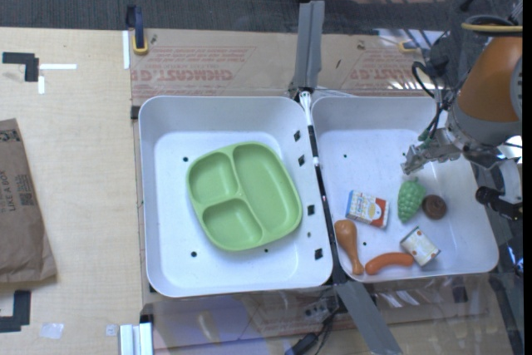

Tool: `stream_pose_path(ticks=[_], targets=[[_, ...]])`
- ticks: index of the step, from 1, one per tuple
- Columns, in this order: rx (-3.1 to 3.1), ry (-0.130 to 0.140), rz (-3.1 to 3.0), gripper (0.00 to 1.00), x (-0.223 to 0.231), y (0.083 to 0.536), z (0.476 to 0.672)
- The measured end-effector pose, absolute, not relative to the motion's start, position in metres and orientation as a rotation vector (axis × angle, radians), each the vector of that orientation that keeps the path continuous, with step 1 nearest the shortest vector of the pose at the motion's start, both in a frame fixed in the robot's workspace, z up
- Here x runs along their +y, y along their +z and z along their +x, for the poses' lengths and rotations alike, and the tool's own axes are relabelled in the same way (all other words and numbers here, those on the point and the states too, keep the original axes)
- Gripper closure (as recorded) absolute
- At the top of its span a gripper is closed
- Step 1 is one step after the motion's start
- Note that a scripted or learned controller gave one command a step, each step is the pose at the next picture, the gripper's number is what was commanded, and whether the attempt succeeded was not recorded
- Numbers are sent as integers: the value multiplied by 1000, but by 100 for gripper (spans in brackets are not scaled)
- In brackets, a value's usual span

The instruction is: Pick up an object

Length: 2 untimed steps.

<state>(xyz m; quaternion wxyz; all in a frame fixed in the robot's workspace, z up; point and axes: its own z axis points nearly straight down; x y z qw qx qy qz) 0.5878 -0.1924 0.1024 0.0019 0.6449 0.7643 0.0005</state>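
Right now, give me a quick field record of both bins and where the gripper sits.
left bin: green divided plate
right bin: small carton, green bumpy toy, brown round piece, drumstick, sausage, small box
gripper: above the right bin, just above the green bumpy toy in the view
held: nothing visible

Right bin (465,260) holds a green bumpy fruit (410,200), brown ball (434,206), carton (366,209), drumstick (349,245), sausage (388,263)

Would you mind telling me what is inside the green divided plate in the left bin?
The green divided plate has three compartments, and all three show bare green plastic. The plate hides the floor of the left bin beneath it, so anything under it cannot be seen.
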Motion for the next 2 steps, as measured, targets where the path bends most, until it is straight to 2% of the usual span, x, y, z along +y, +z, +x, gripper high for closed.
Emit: stream_pose_path(ticks=[1, 2], targets=[[2398, 1, 2023, 0, -192, 102, 588], [2479, -1, 1931, 0, -187, 91, 556]])
